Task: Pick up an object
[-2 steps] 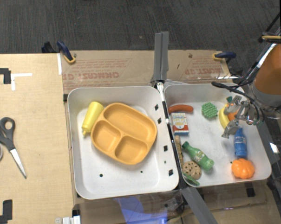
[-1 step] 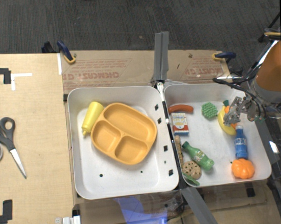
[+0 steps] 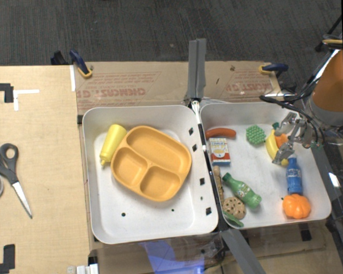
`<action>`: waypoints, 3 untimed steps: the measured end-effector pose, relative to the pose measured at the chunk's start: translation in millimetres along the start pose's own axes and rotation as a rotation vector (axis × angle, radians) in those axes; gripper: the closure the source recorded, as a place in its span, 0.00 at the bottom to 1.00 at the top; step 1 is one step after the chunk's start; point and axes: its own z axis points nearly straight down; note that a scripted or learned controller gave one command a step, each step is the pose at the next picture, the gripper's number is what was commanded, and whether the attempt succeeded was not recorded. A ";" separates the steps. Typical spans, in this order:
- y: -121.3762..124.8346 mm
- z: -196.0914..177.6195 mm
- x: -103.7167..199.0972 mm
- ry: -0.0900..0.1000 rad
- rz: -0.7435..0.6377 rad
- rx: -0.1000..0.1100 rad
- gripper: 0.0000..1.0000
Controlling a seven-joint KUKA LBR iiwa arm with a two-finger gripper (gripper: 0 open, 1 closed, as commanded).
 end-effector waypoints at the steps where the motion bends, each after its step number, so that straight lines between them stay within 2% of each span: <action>1: 17.3 22.7 -17.9 0.031 0.084 0.002 0.00; 2: 18.7 10.0 -21.3 0.020 0.080 0.002 1.00; 3: 62.0 -97.3 -4.2 0.037 0.186 0.005 1.00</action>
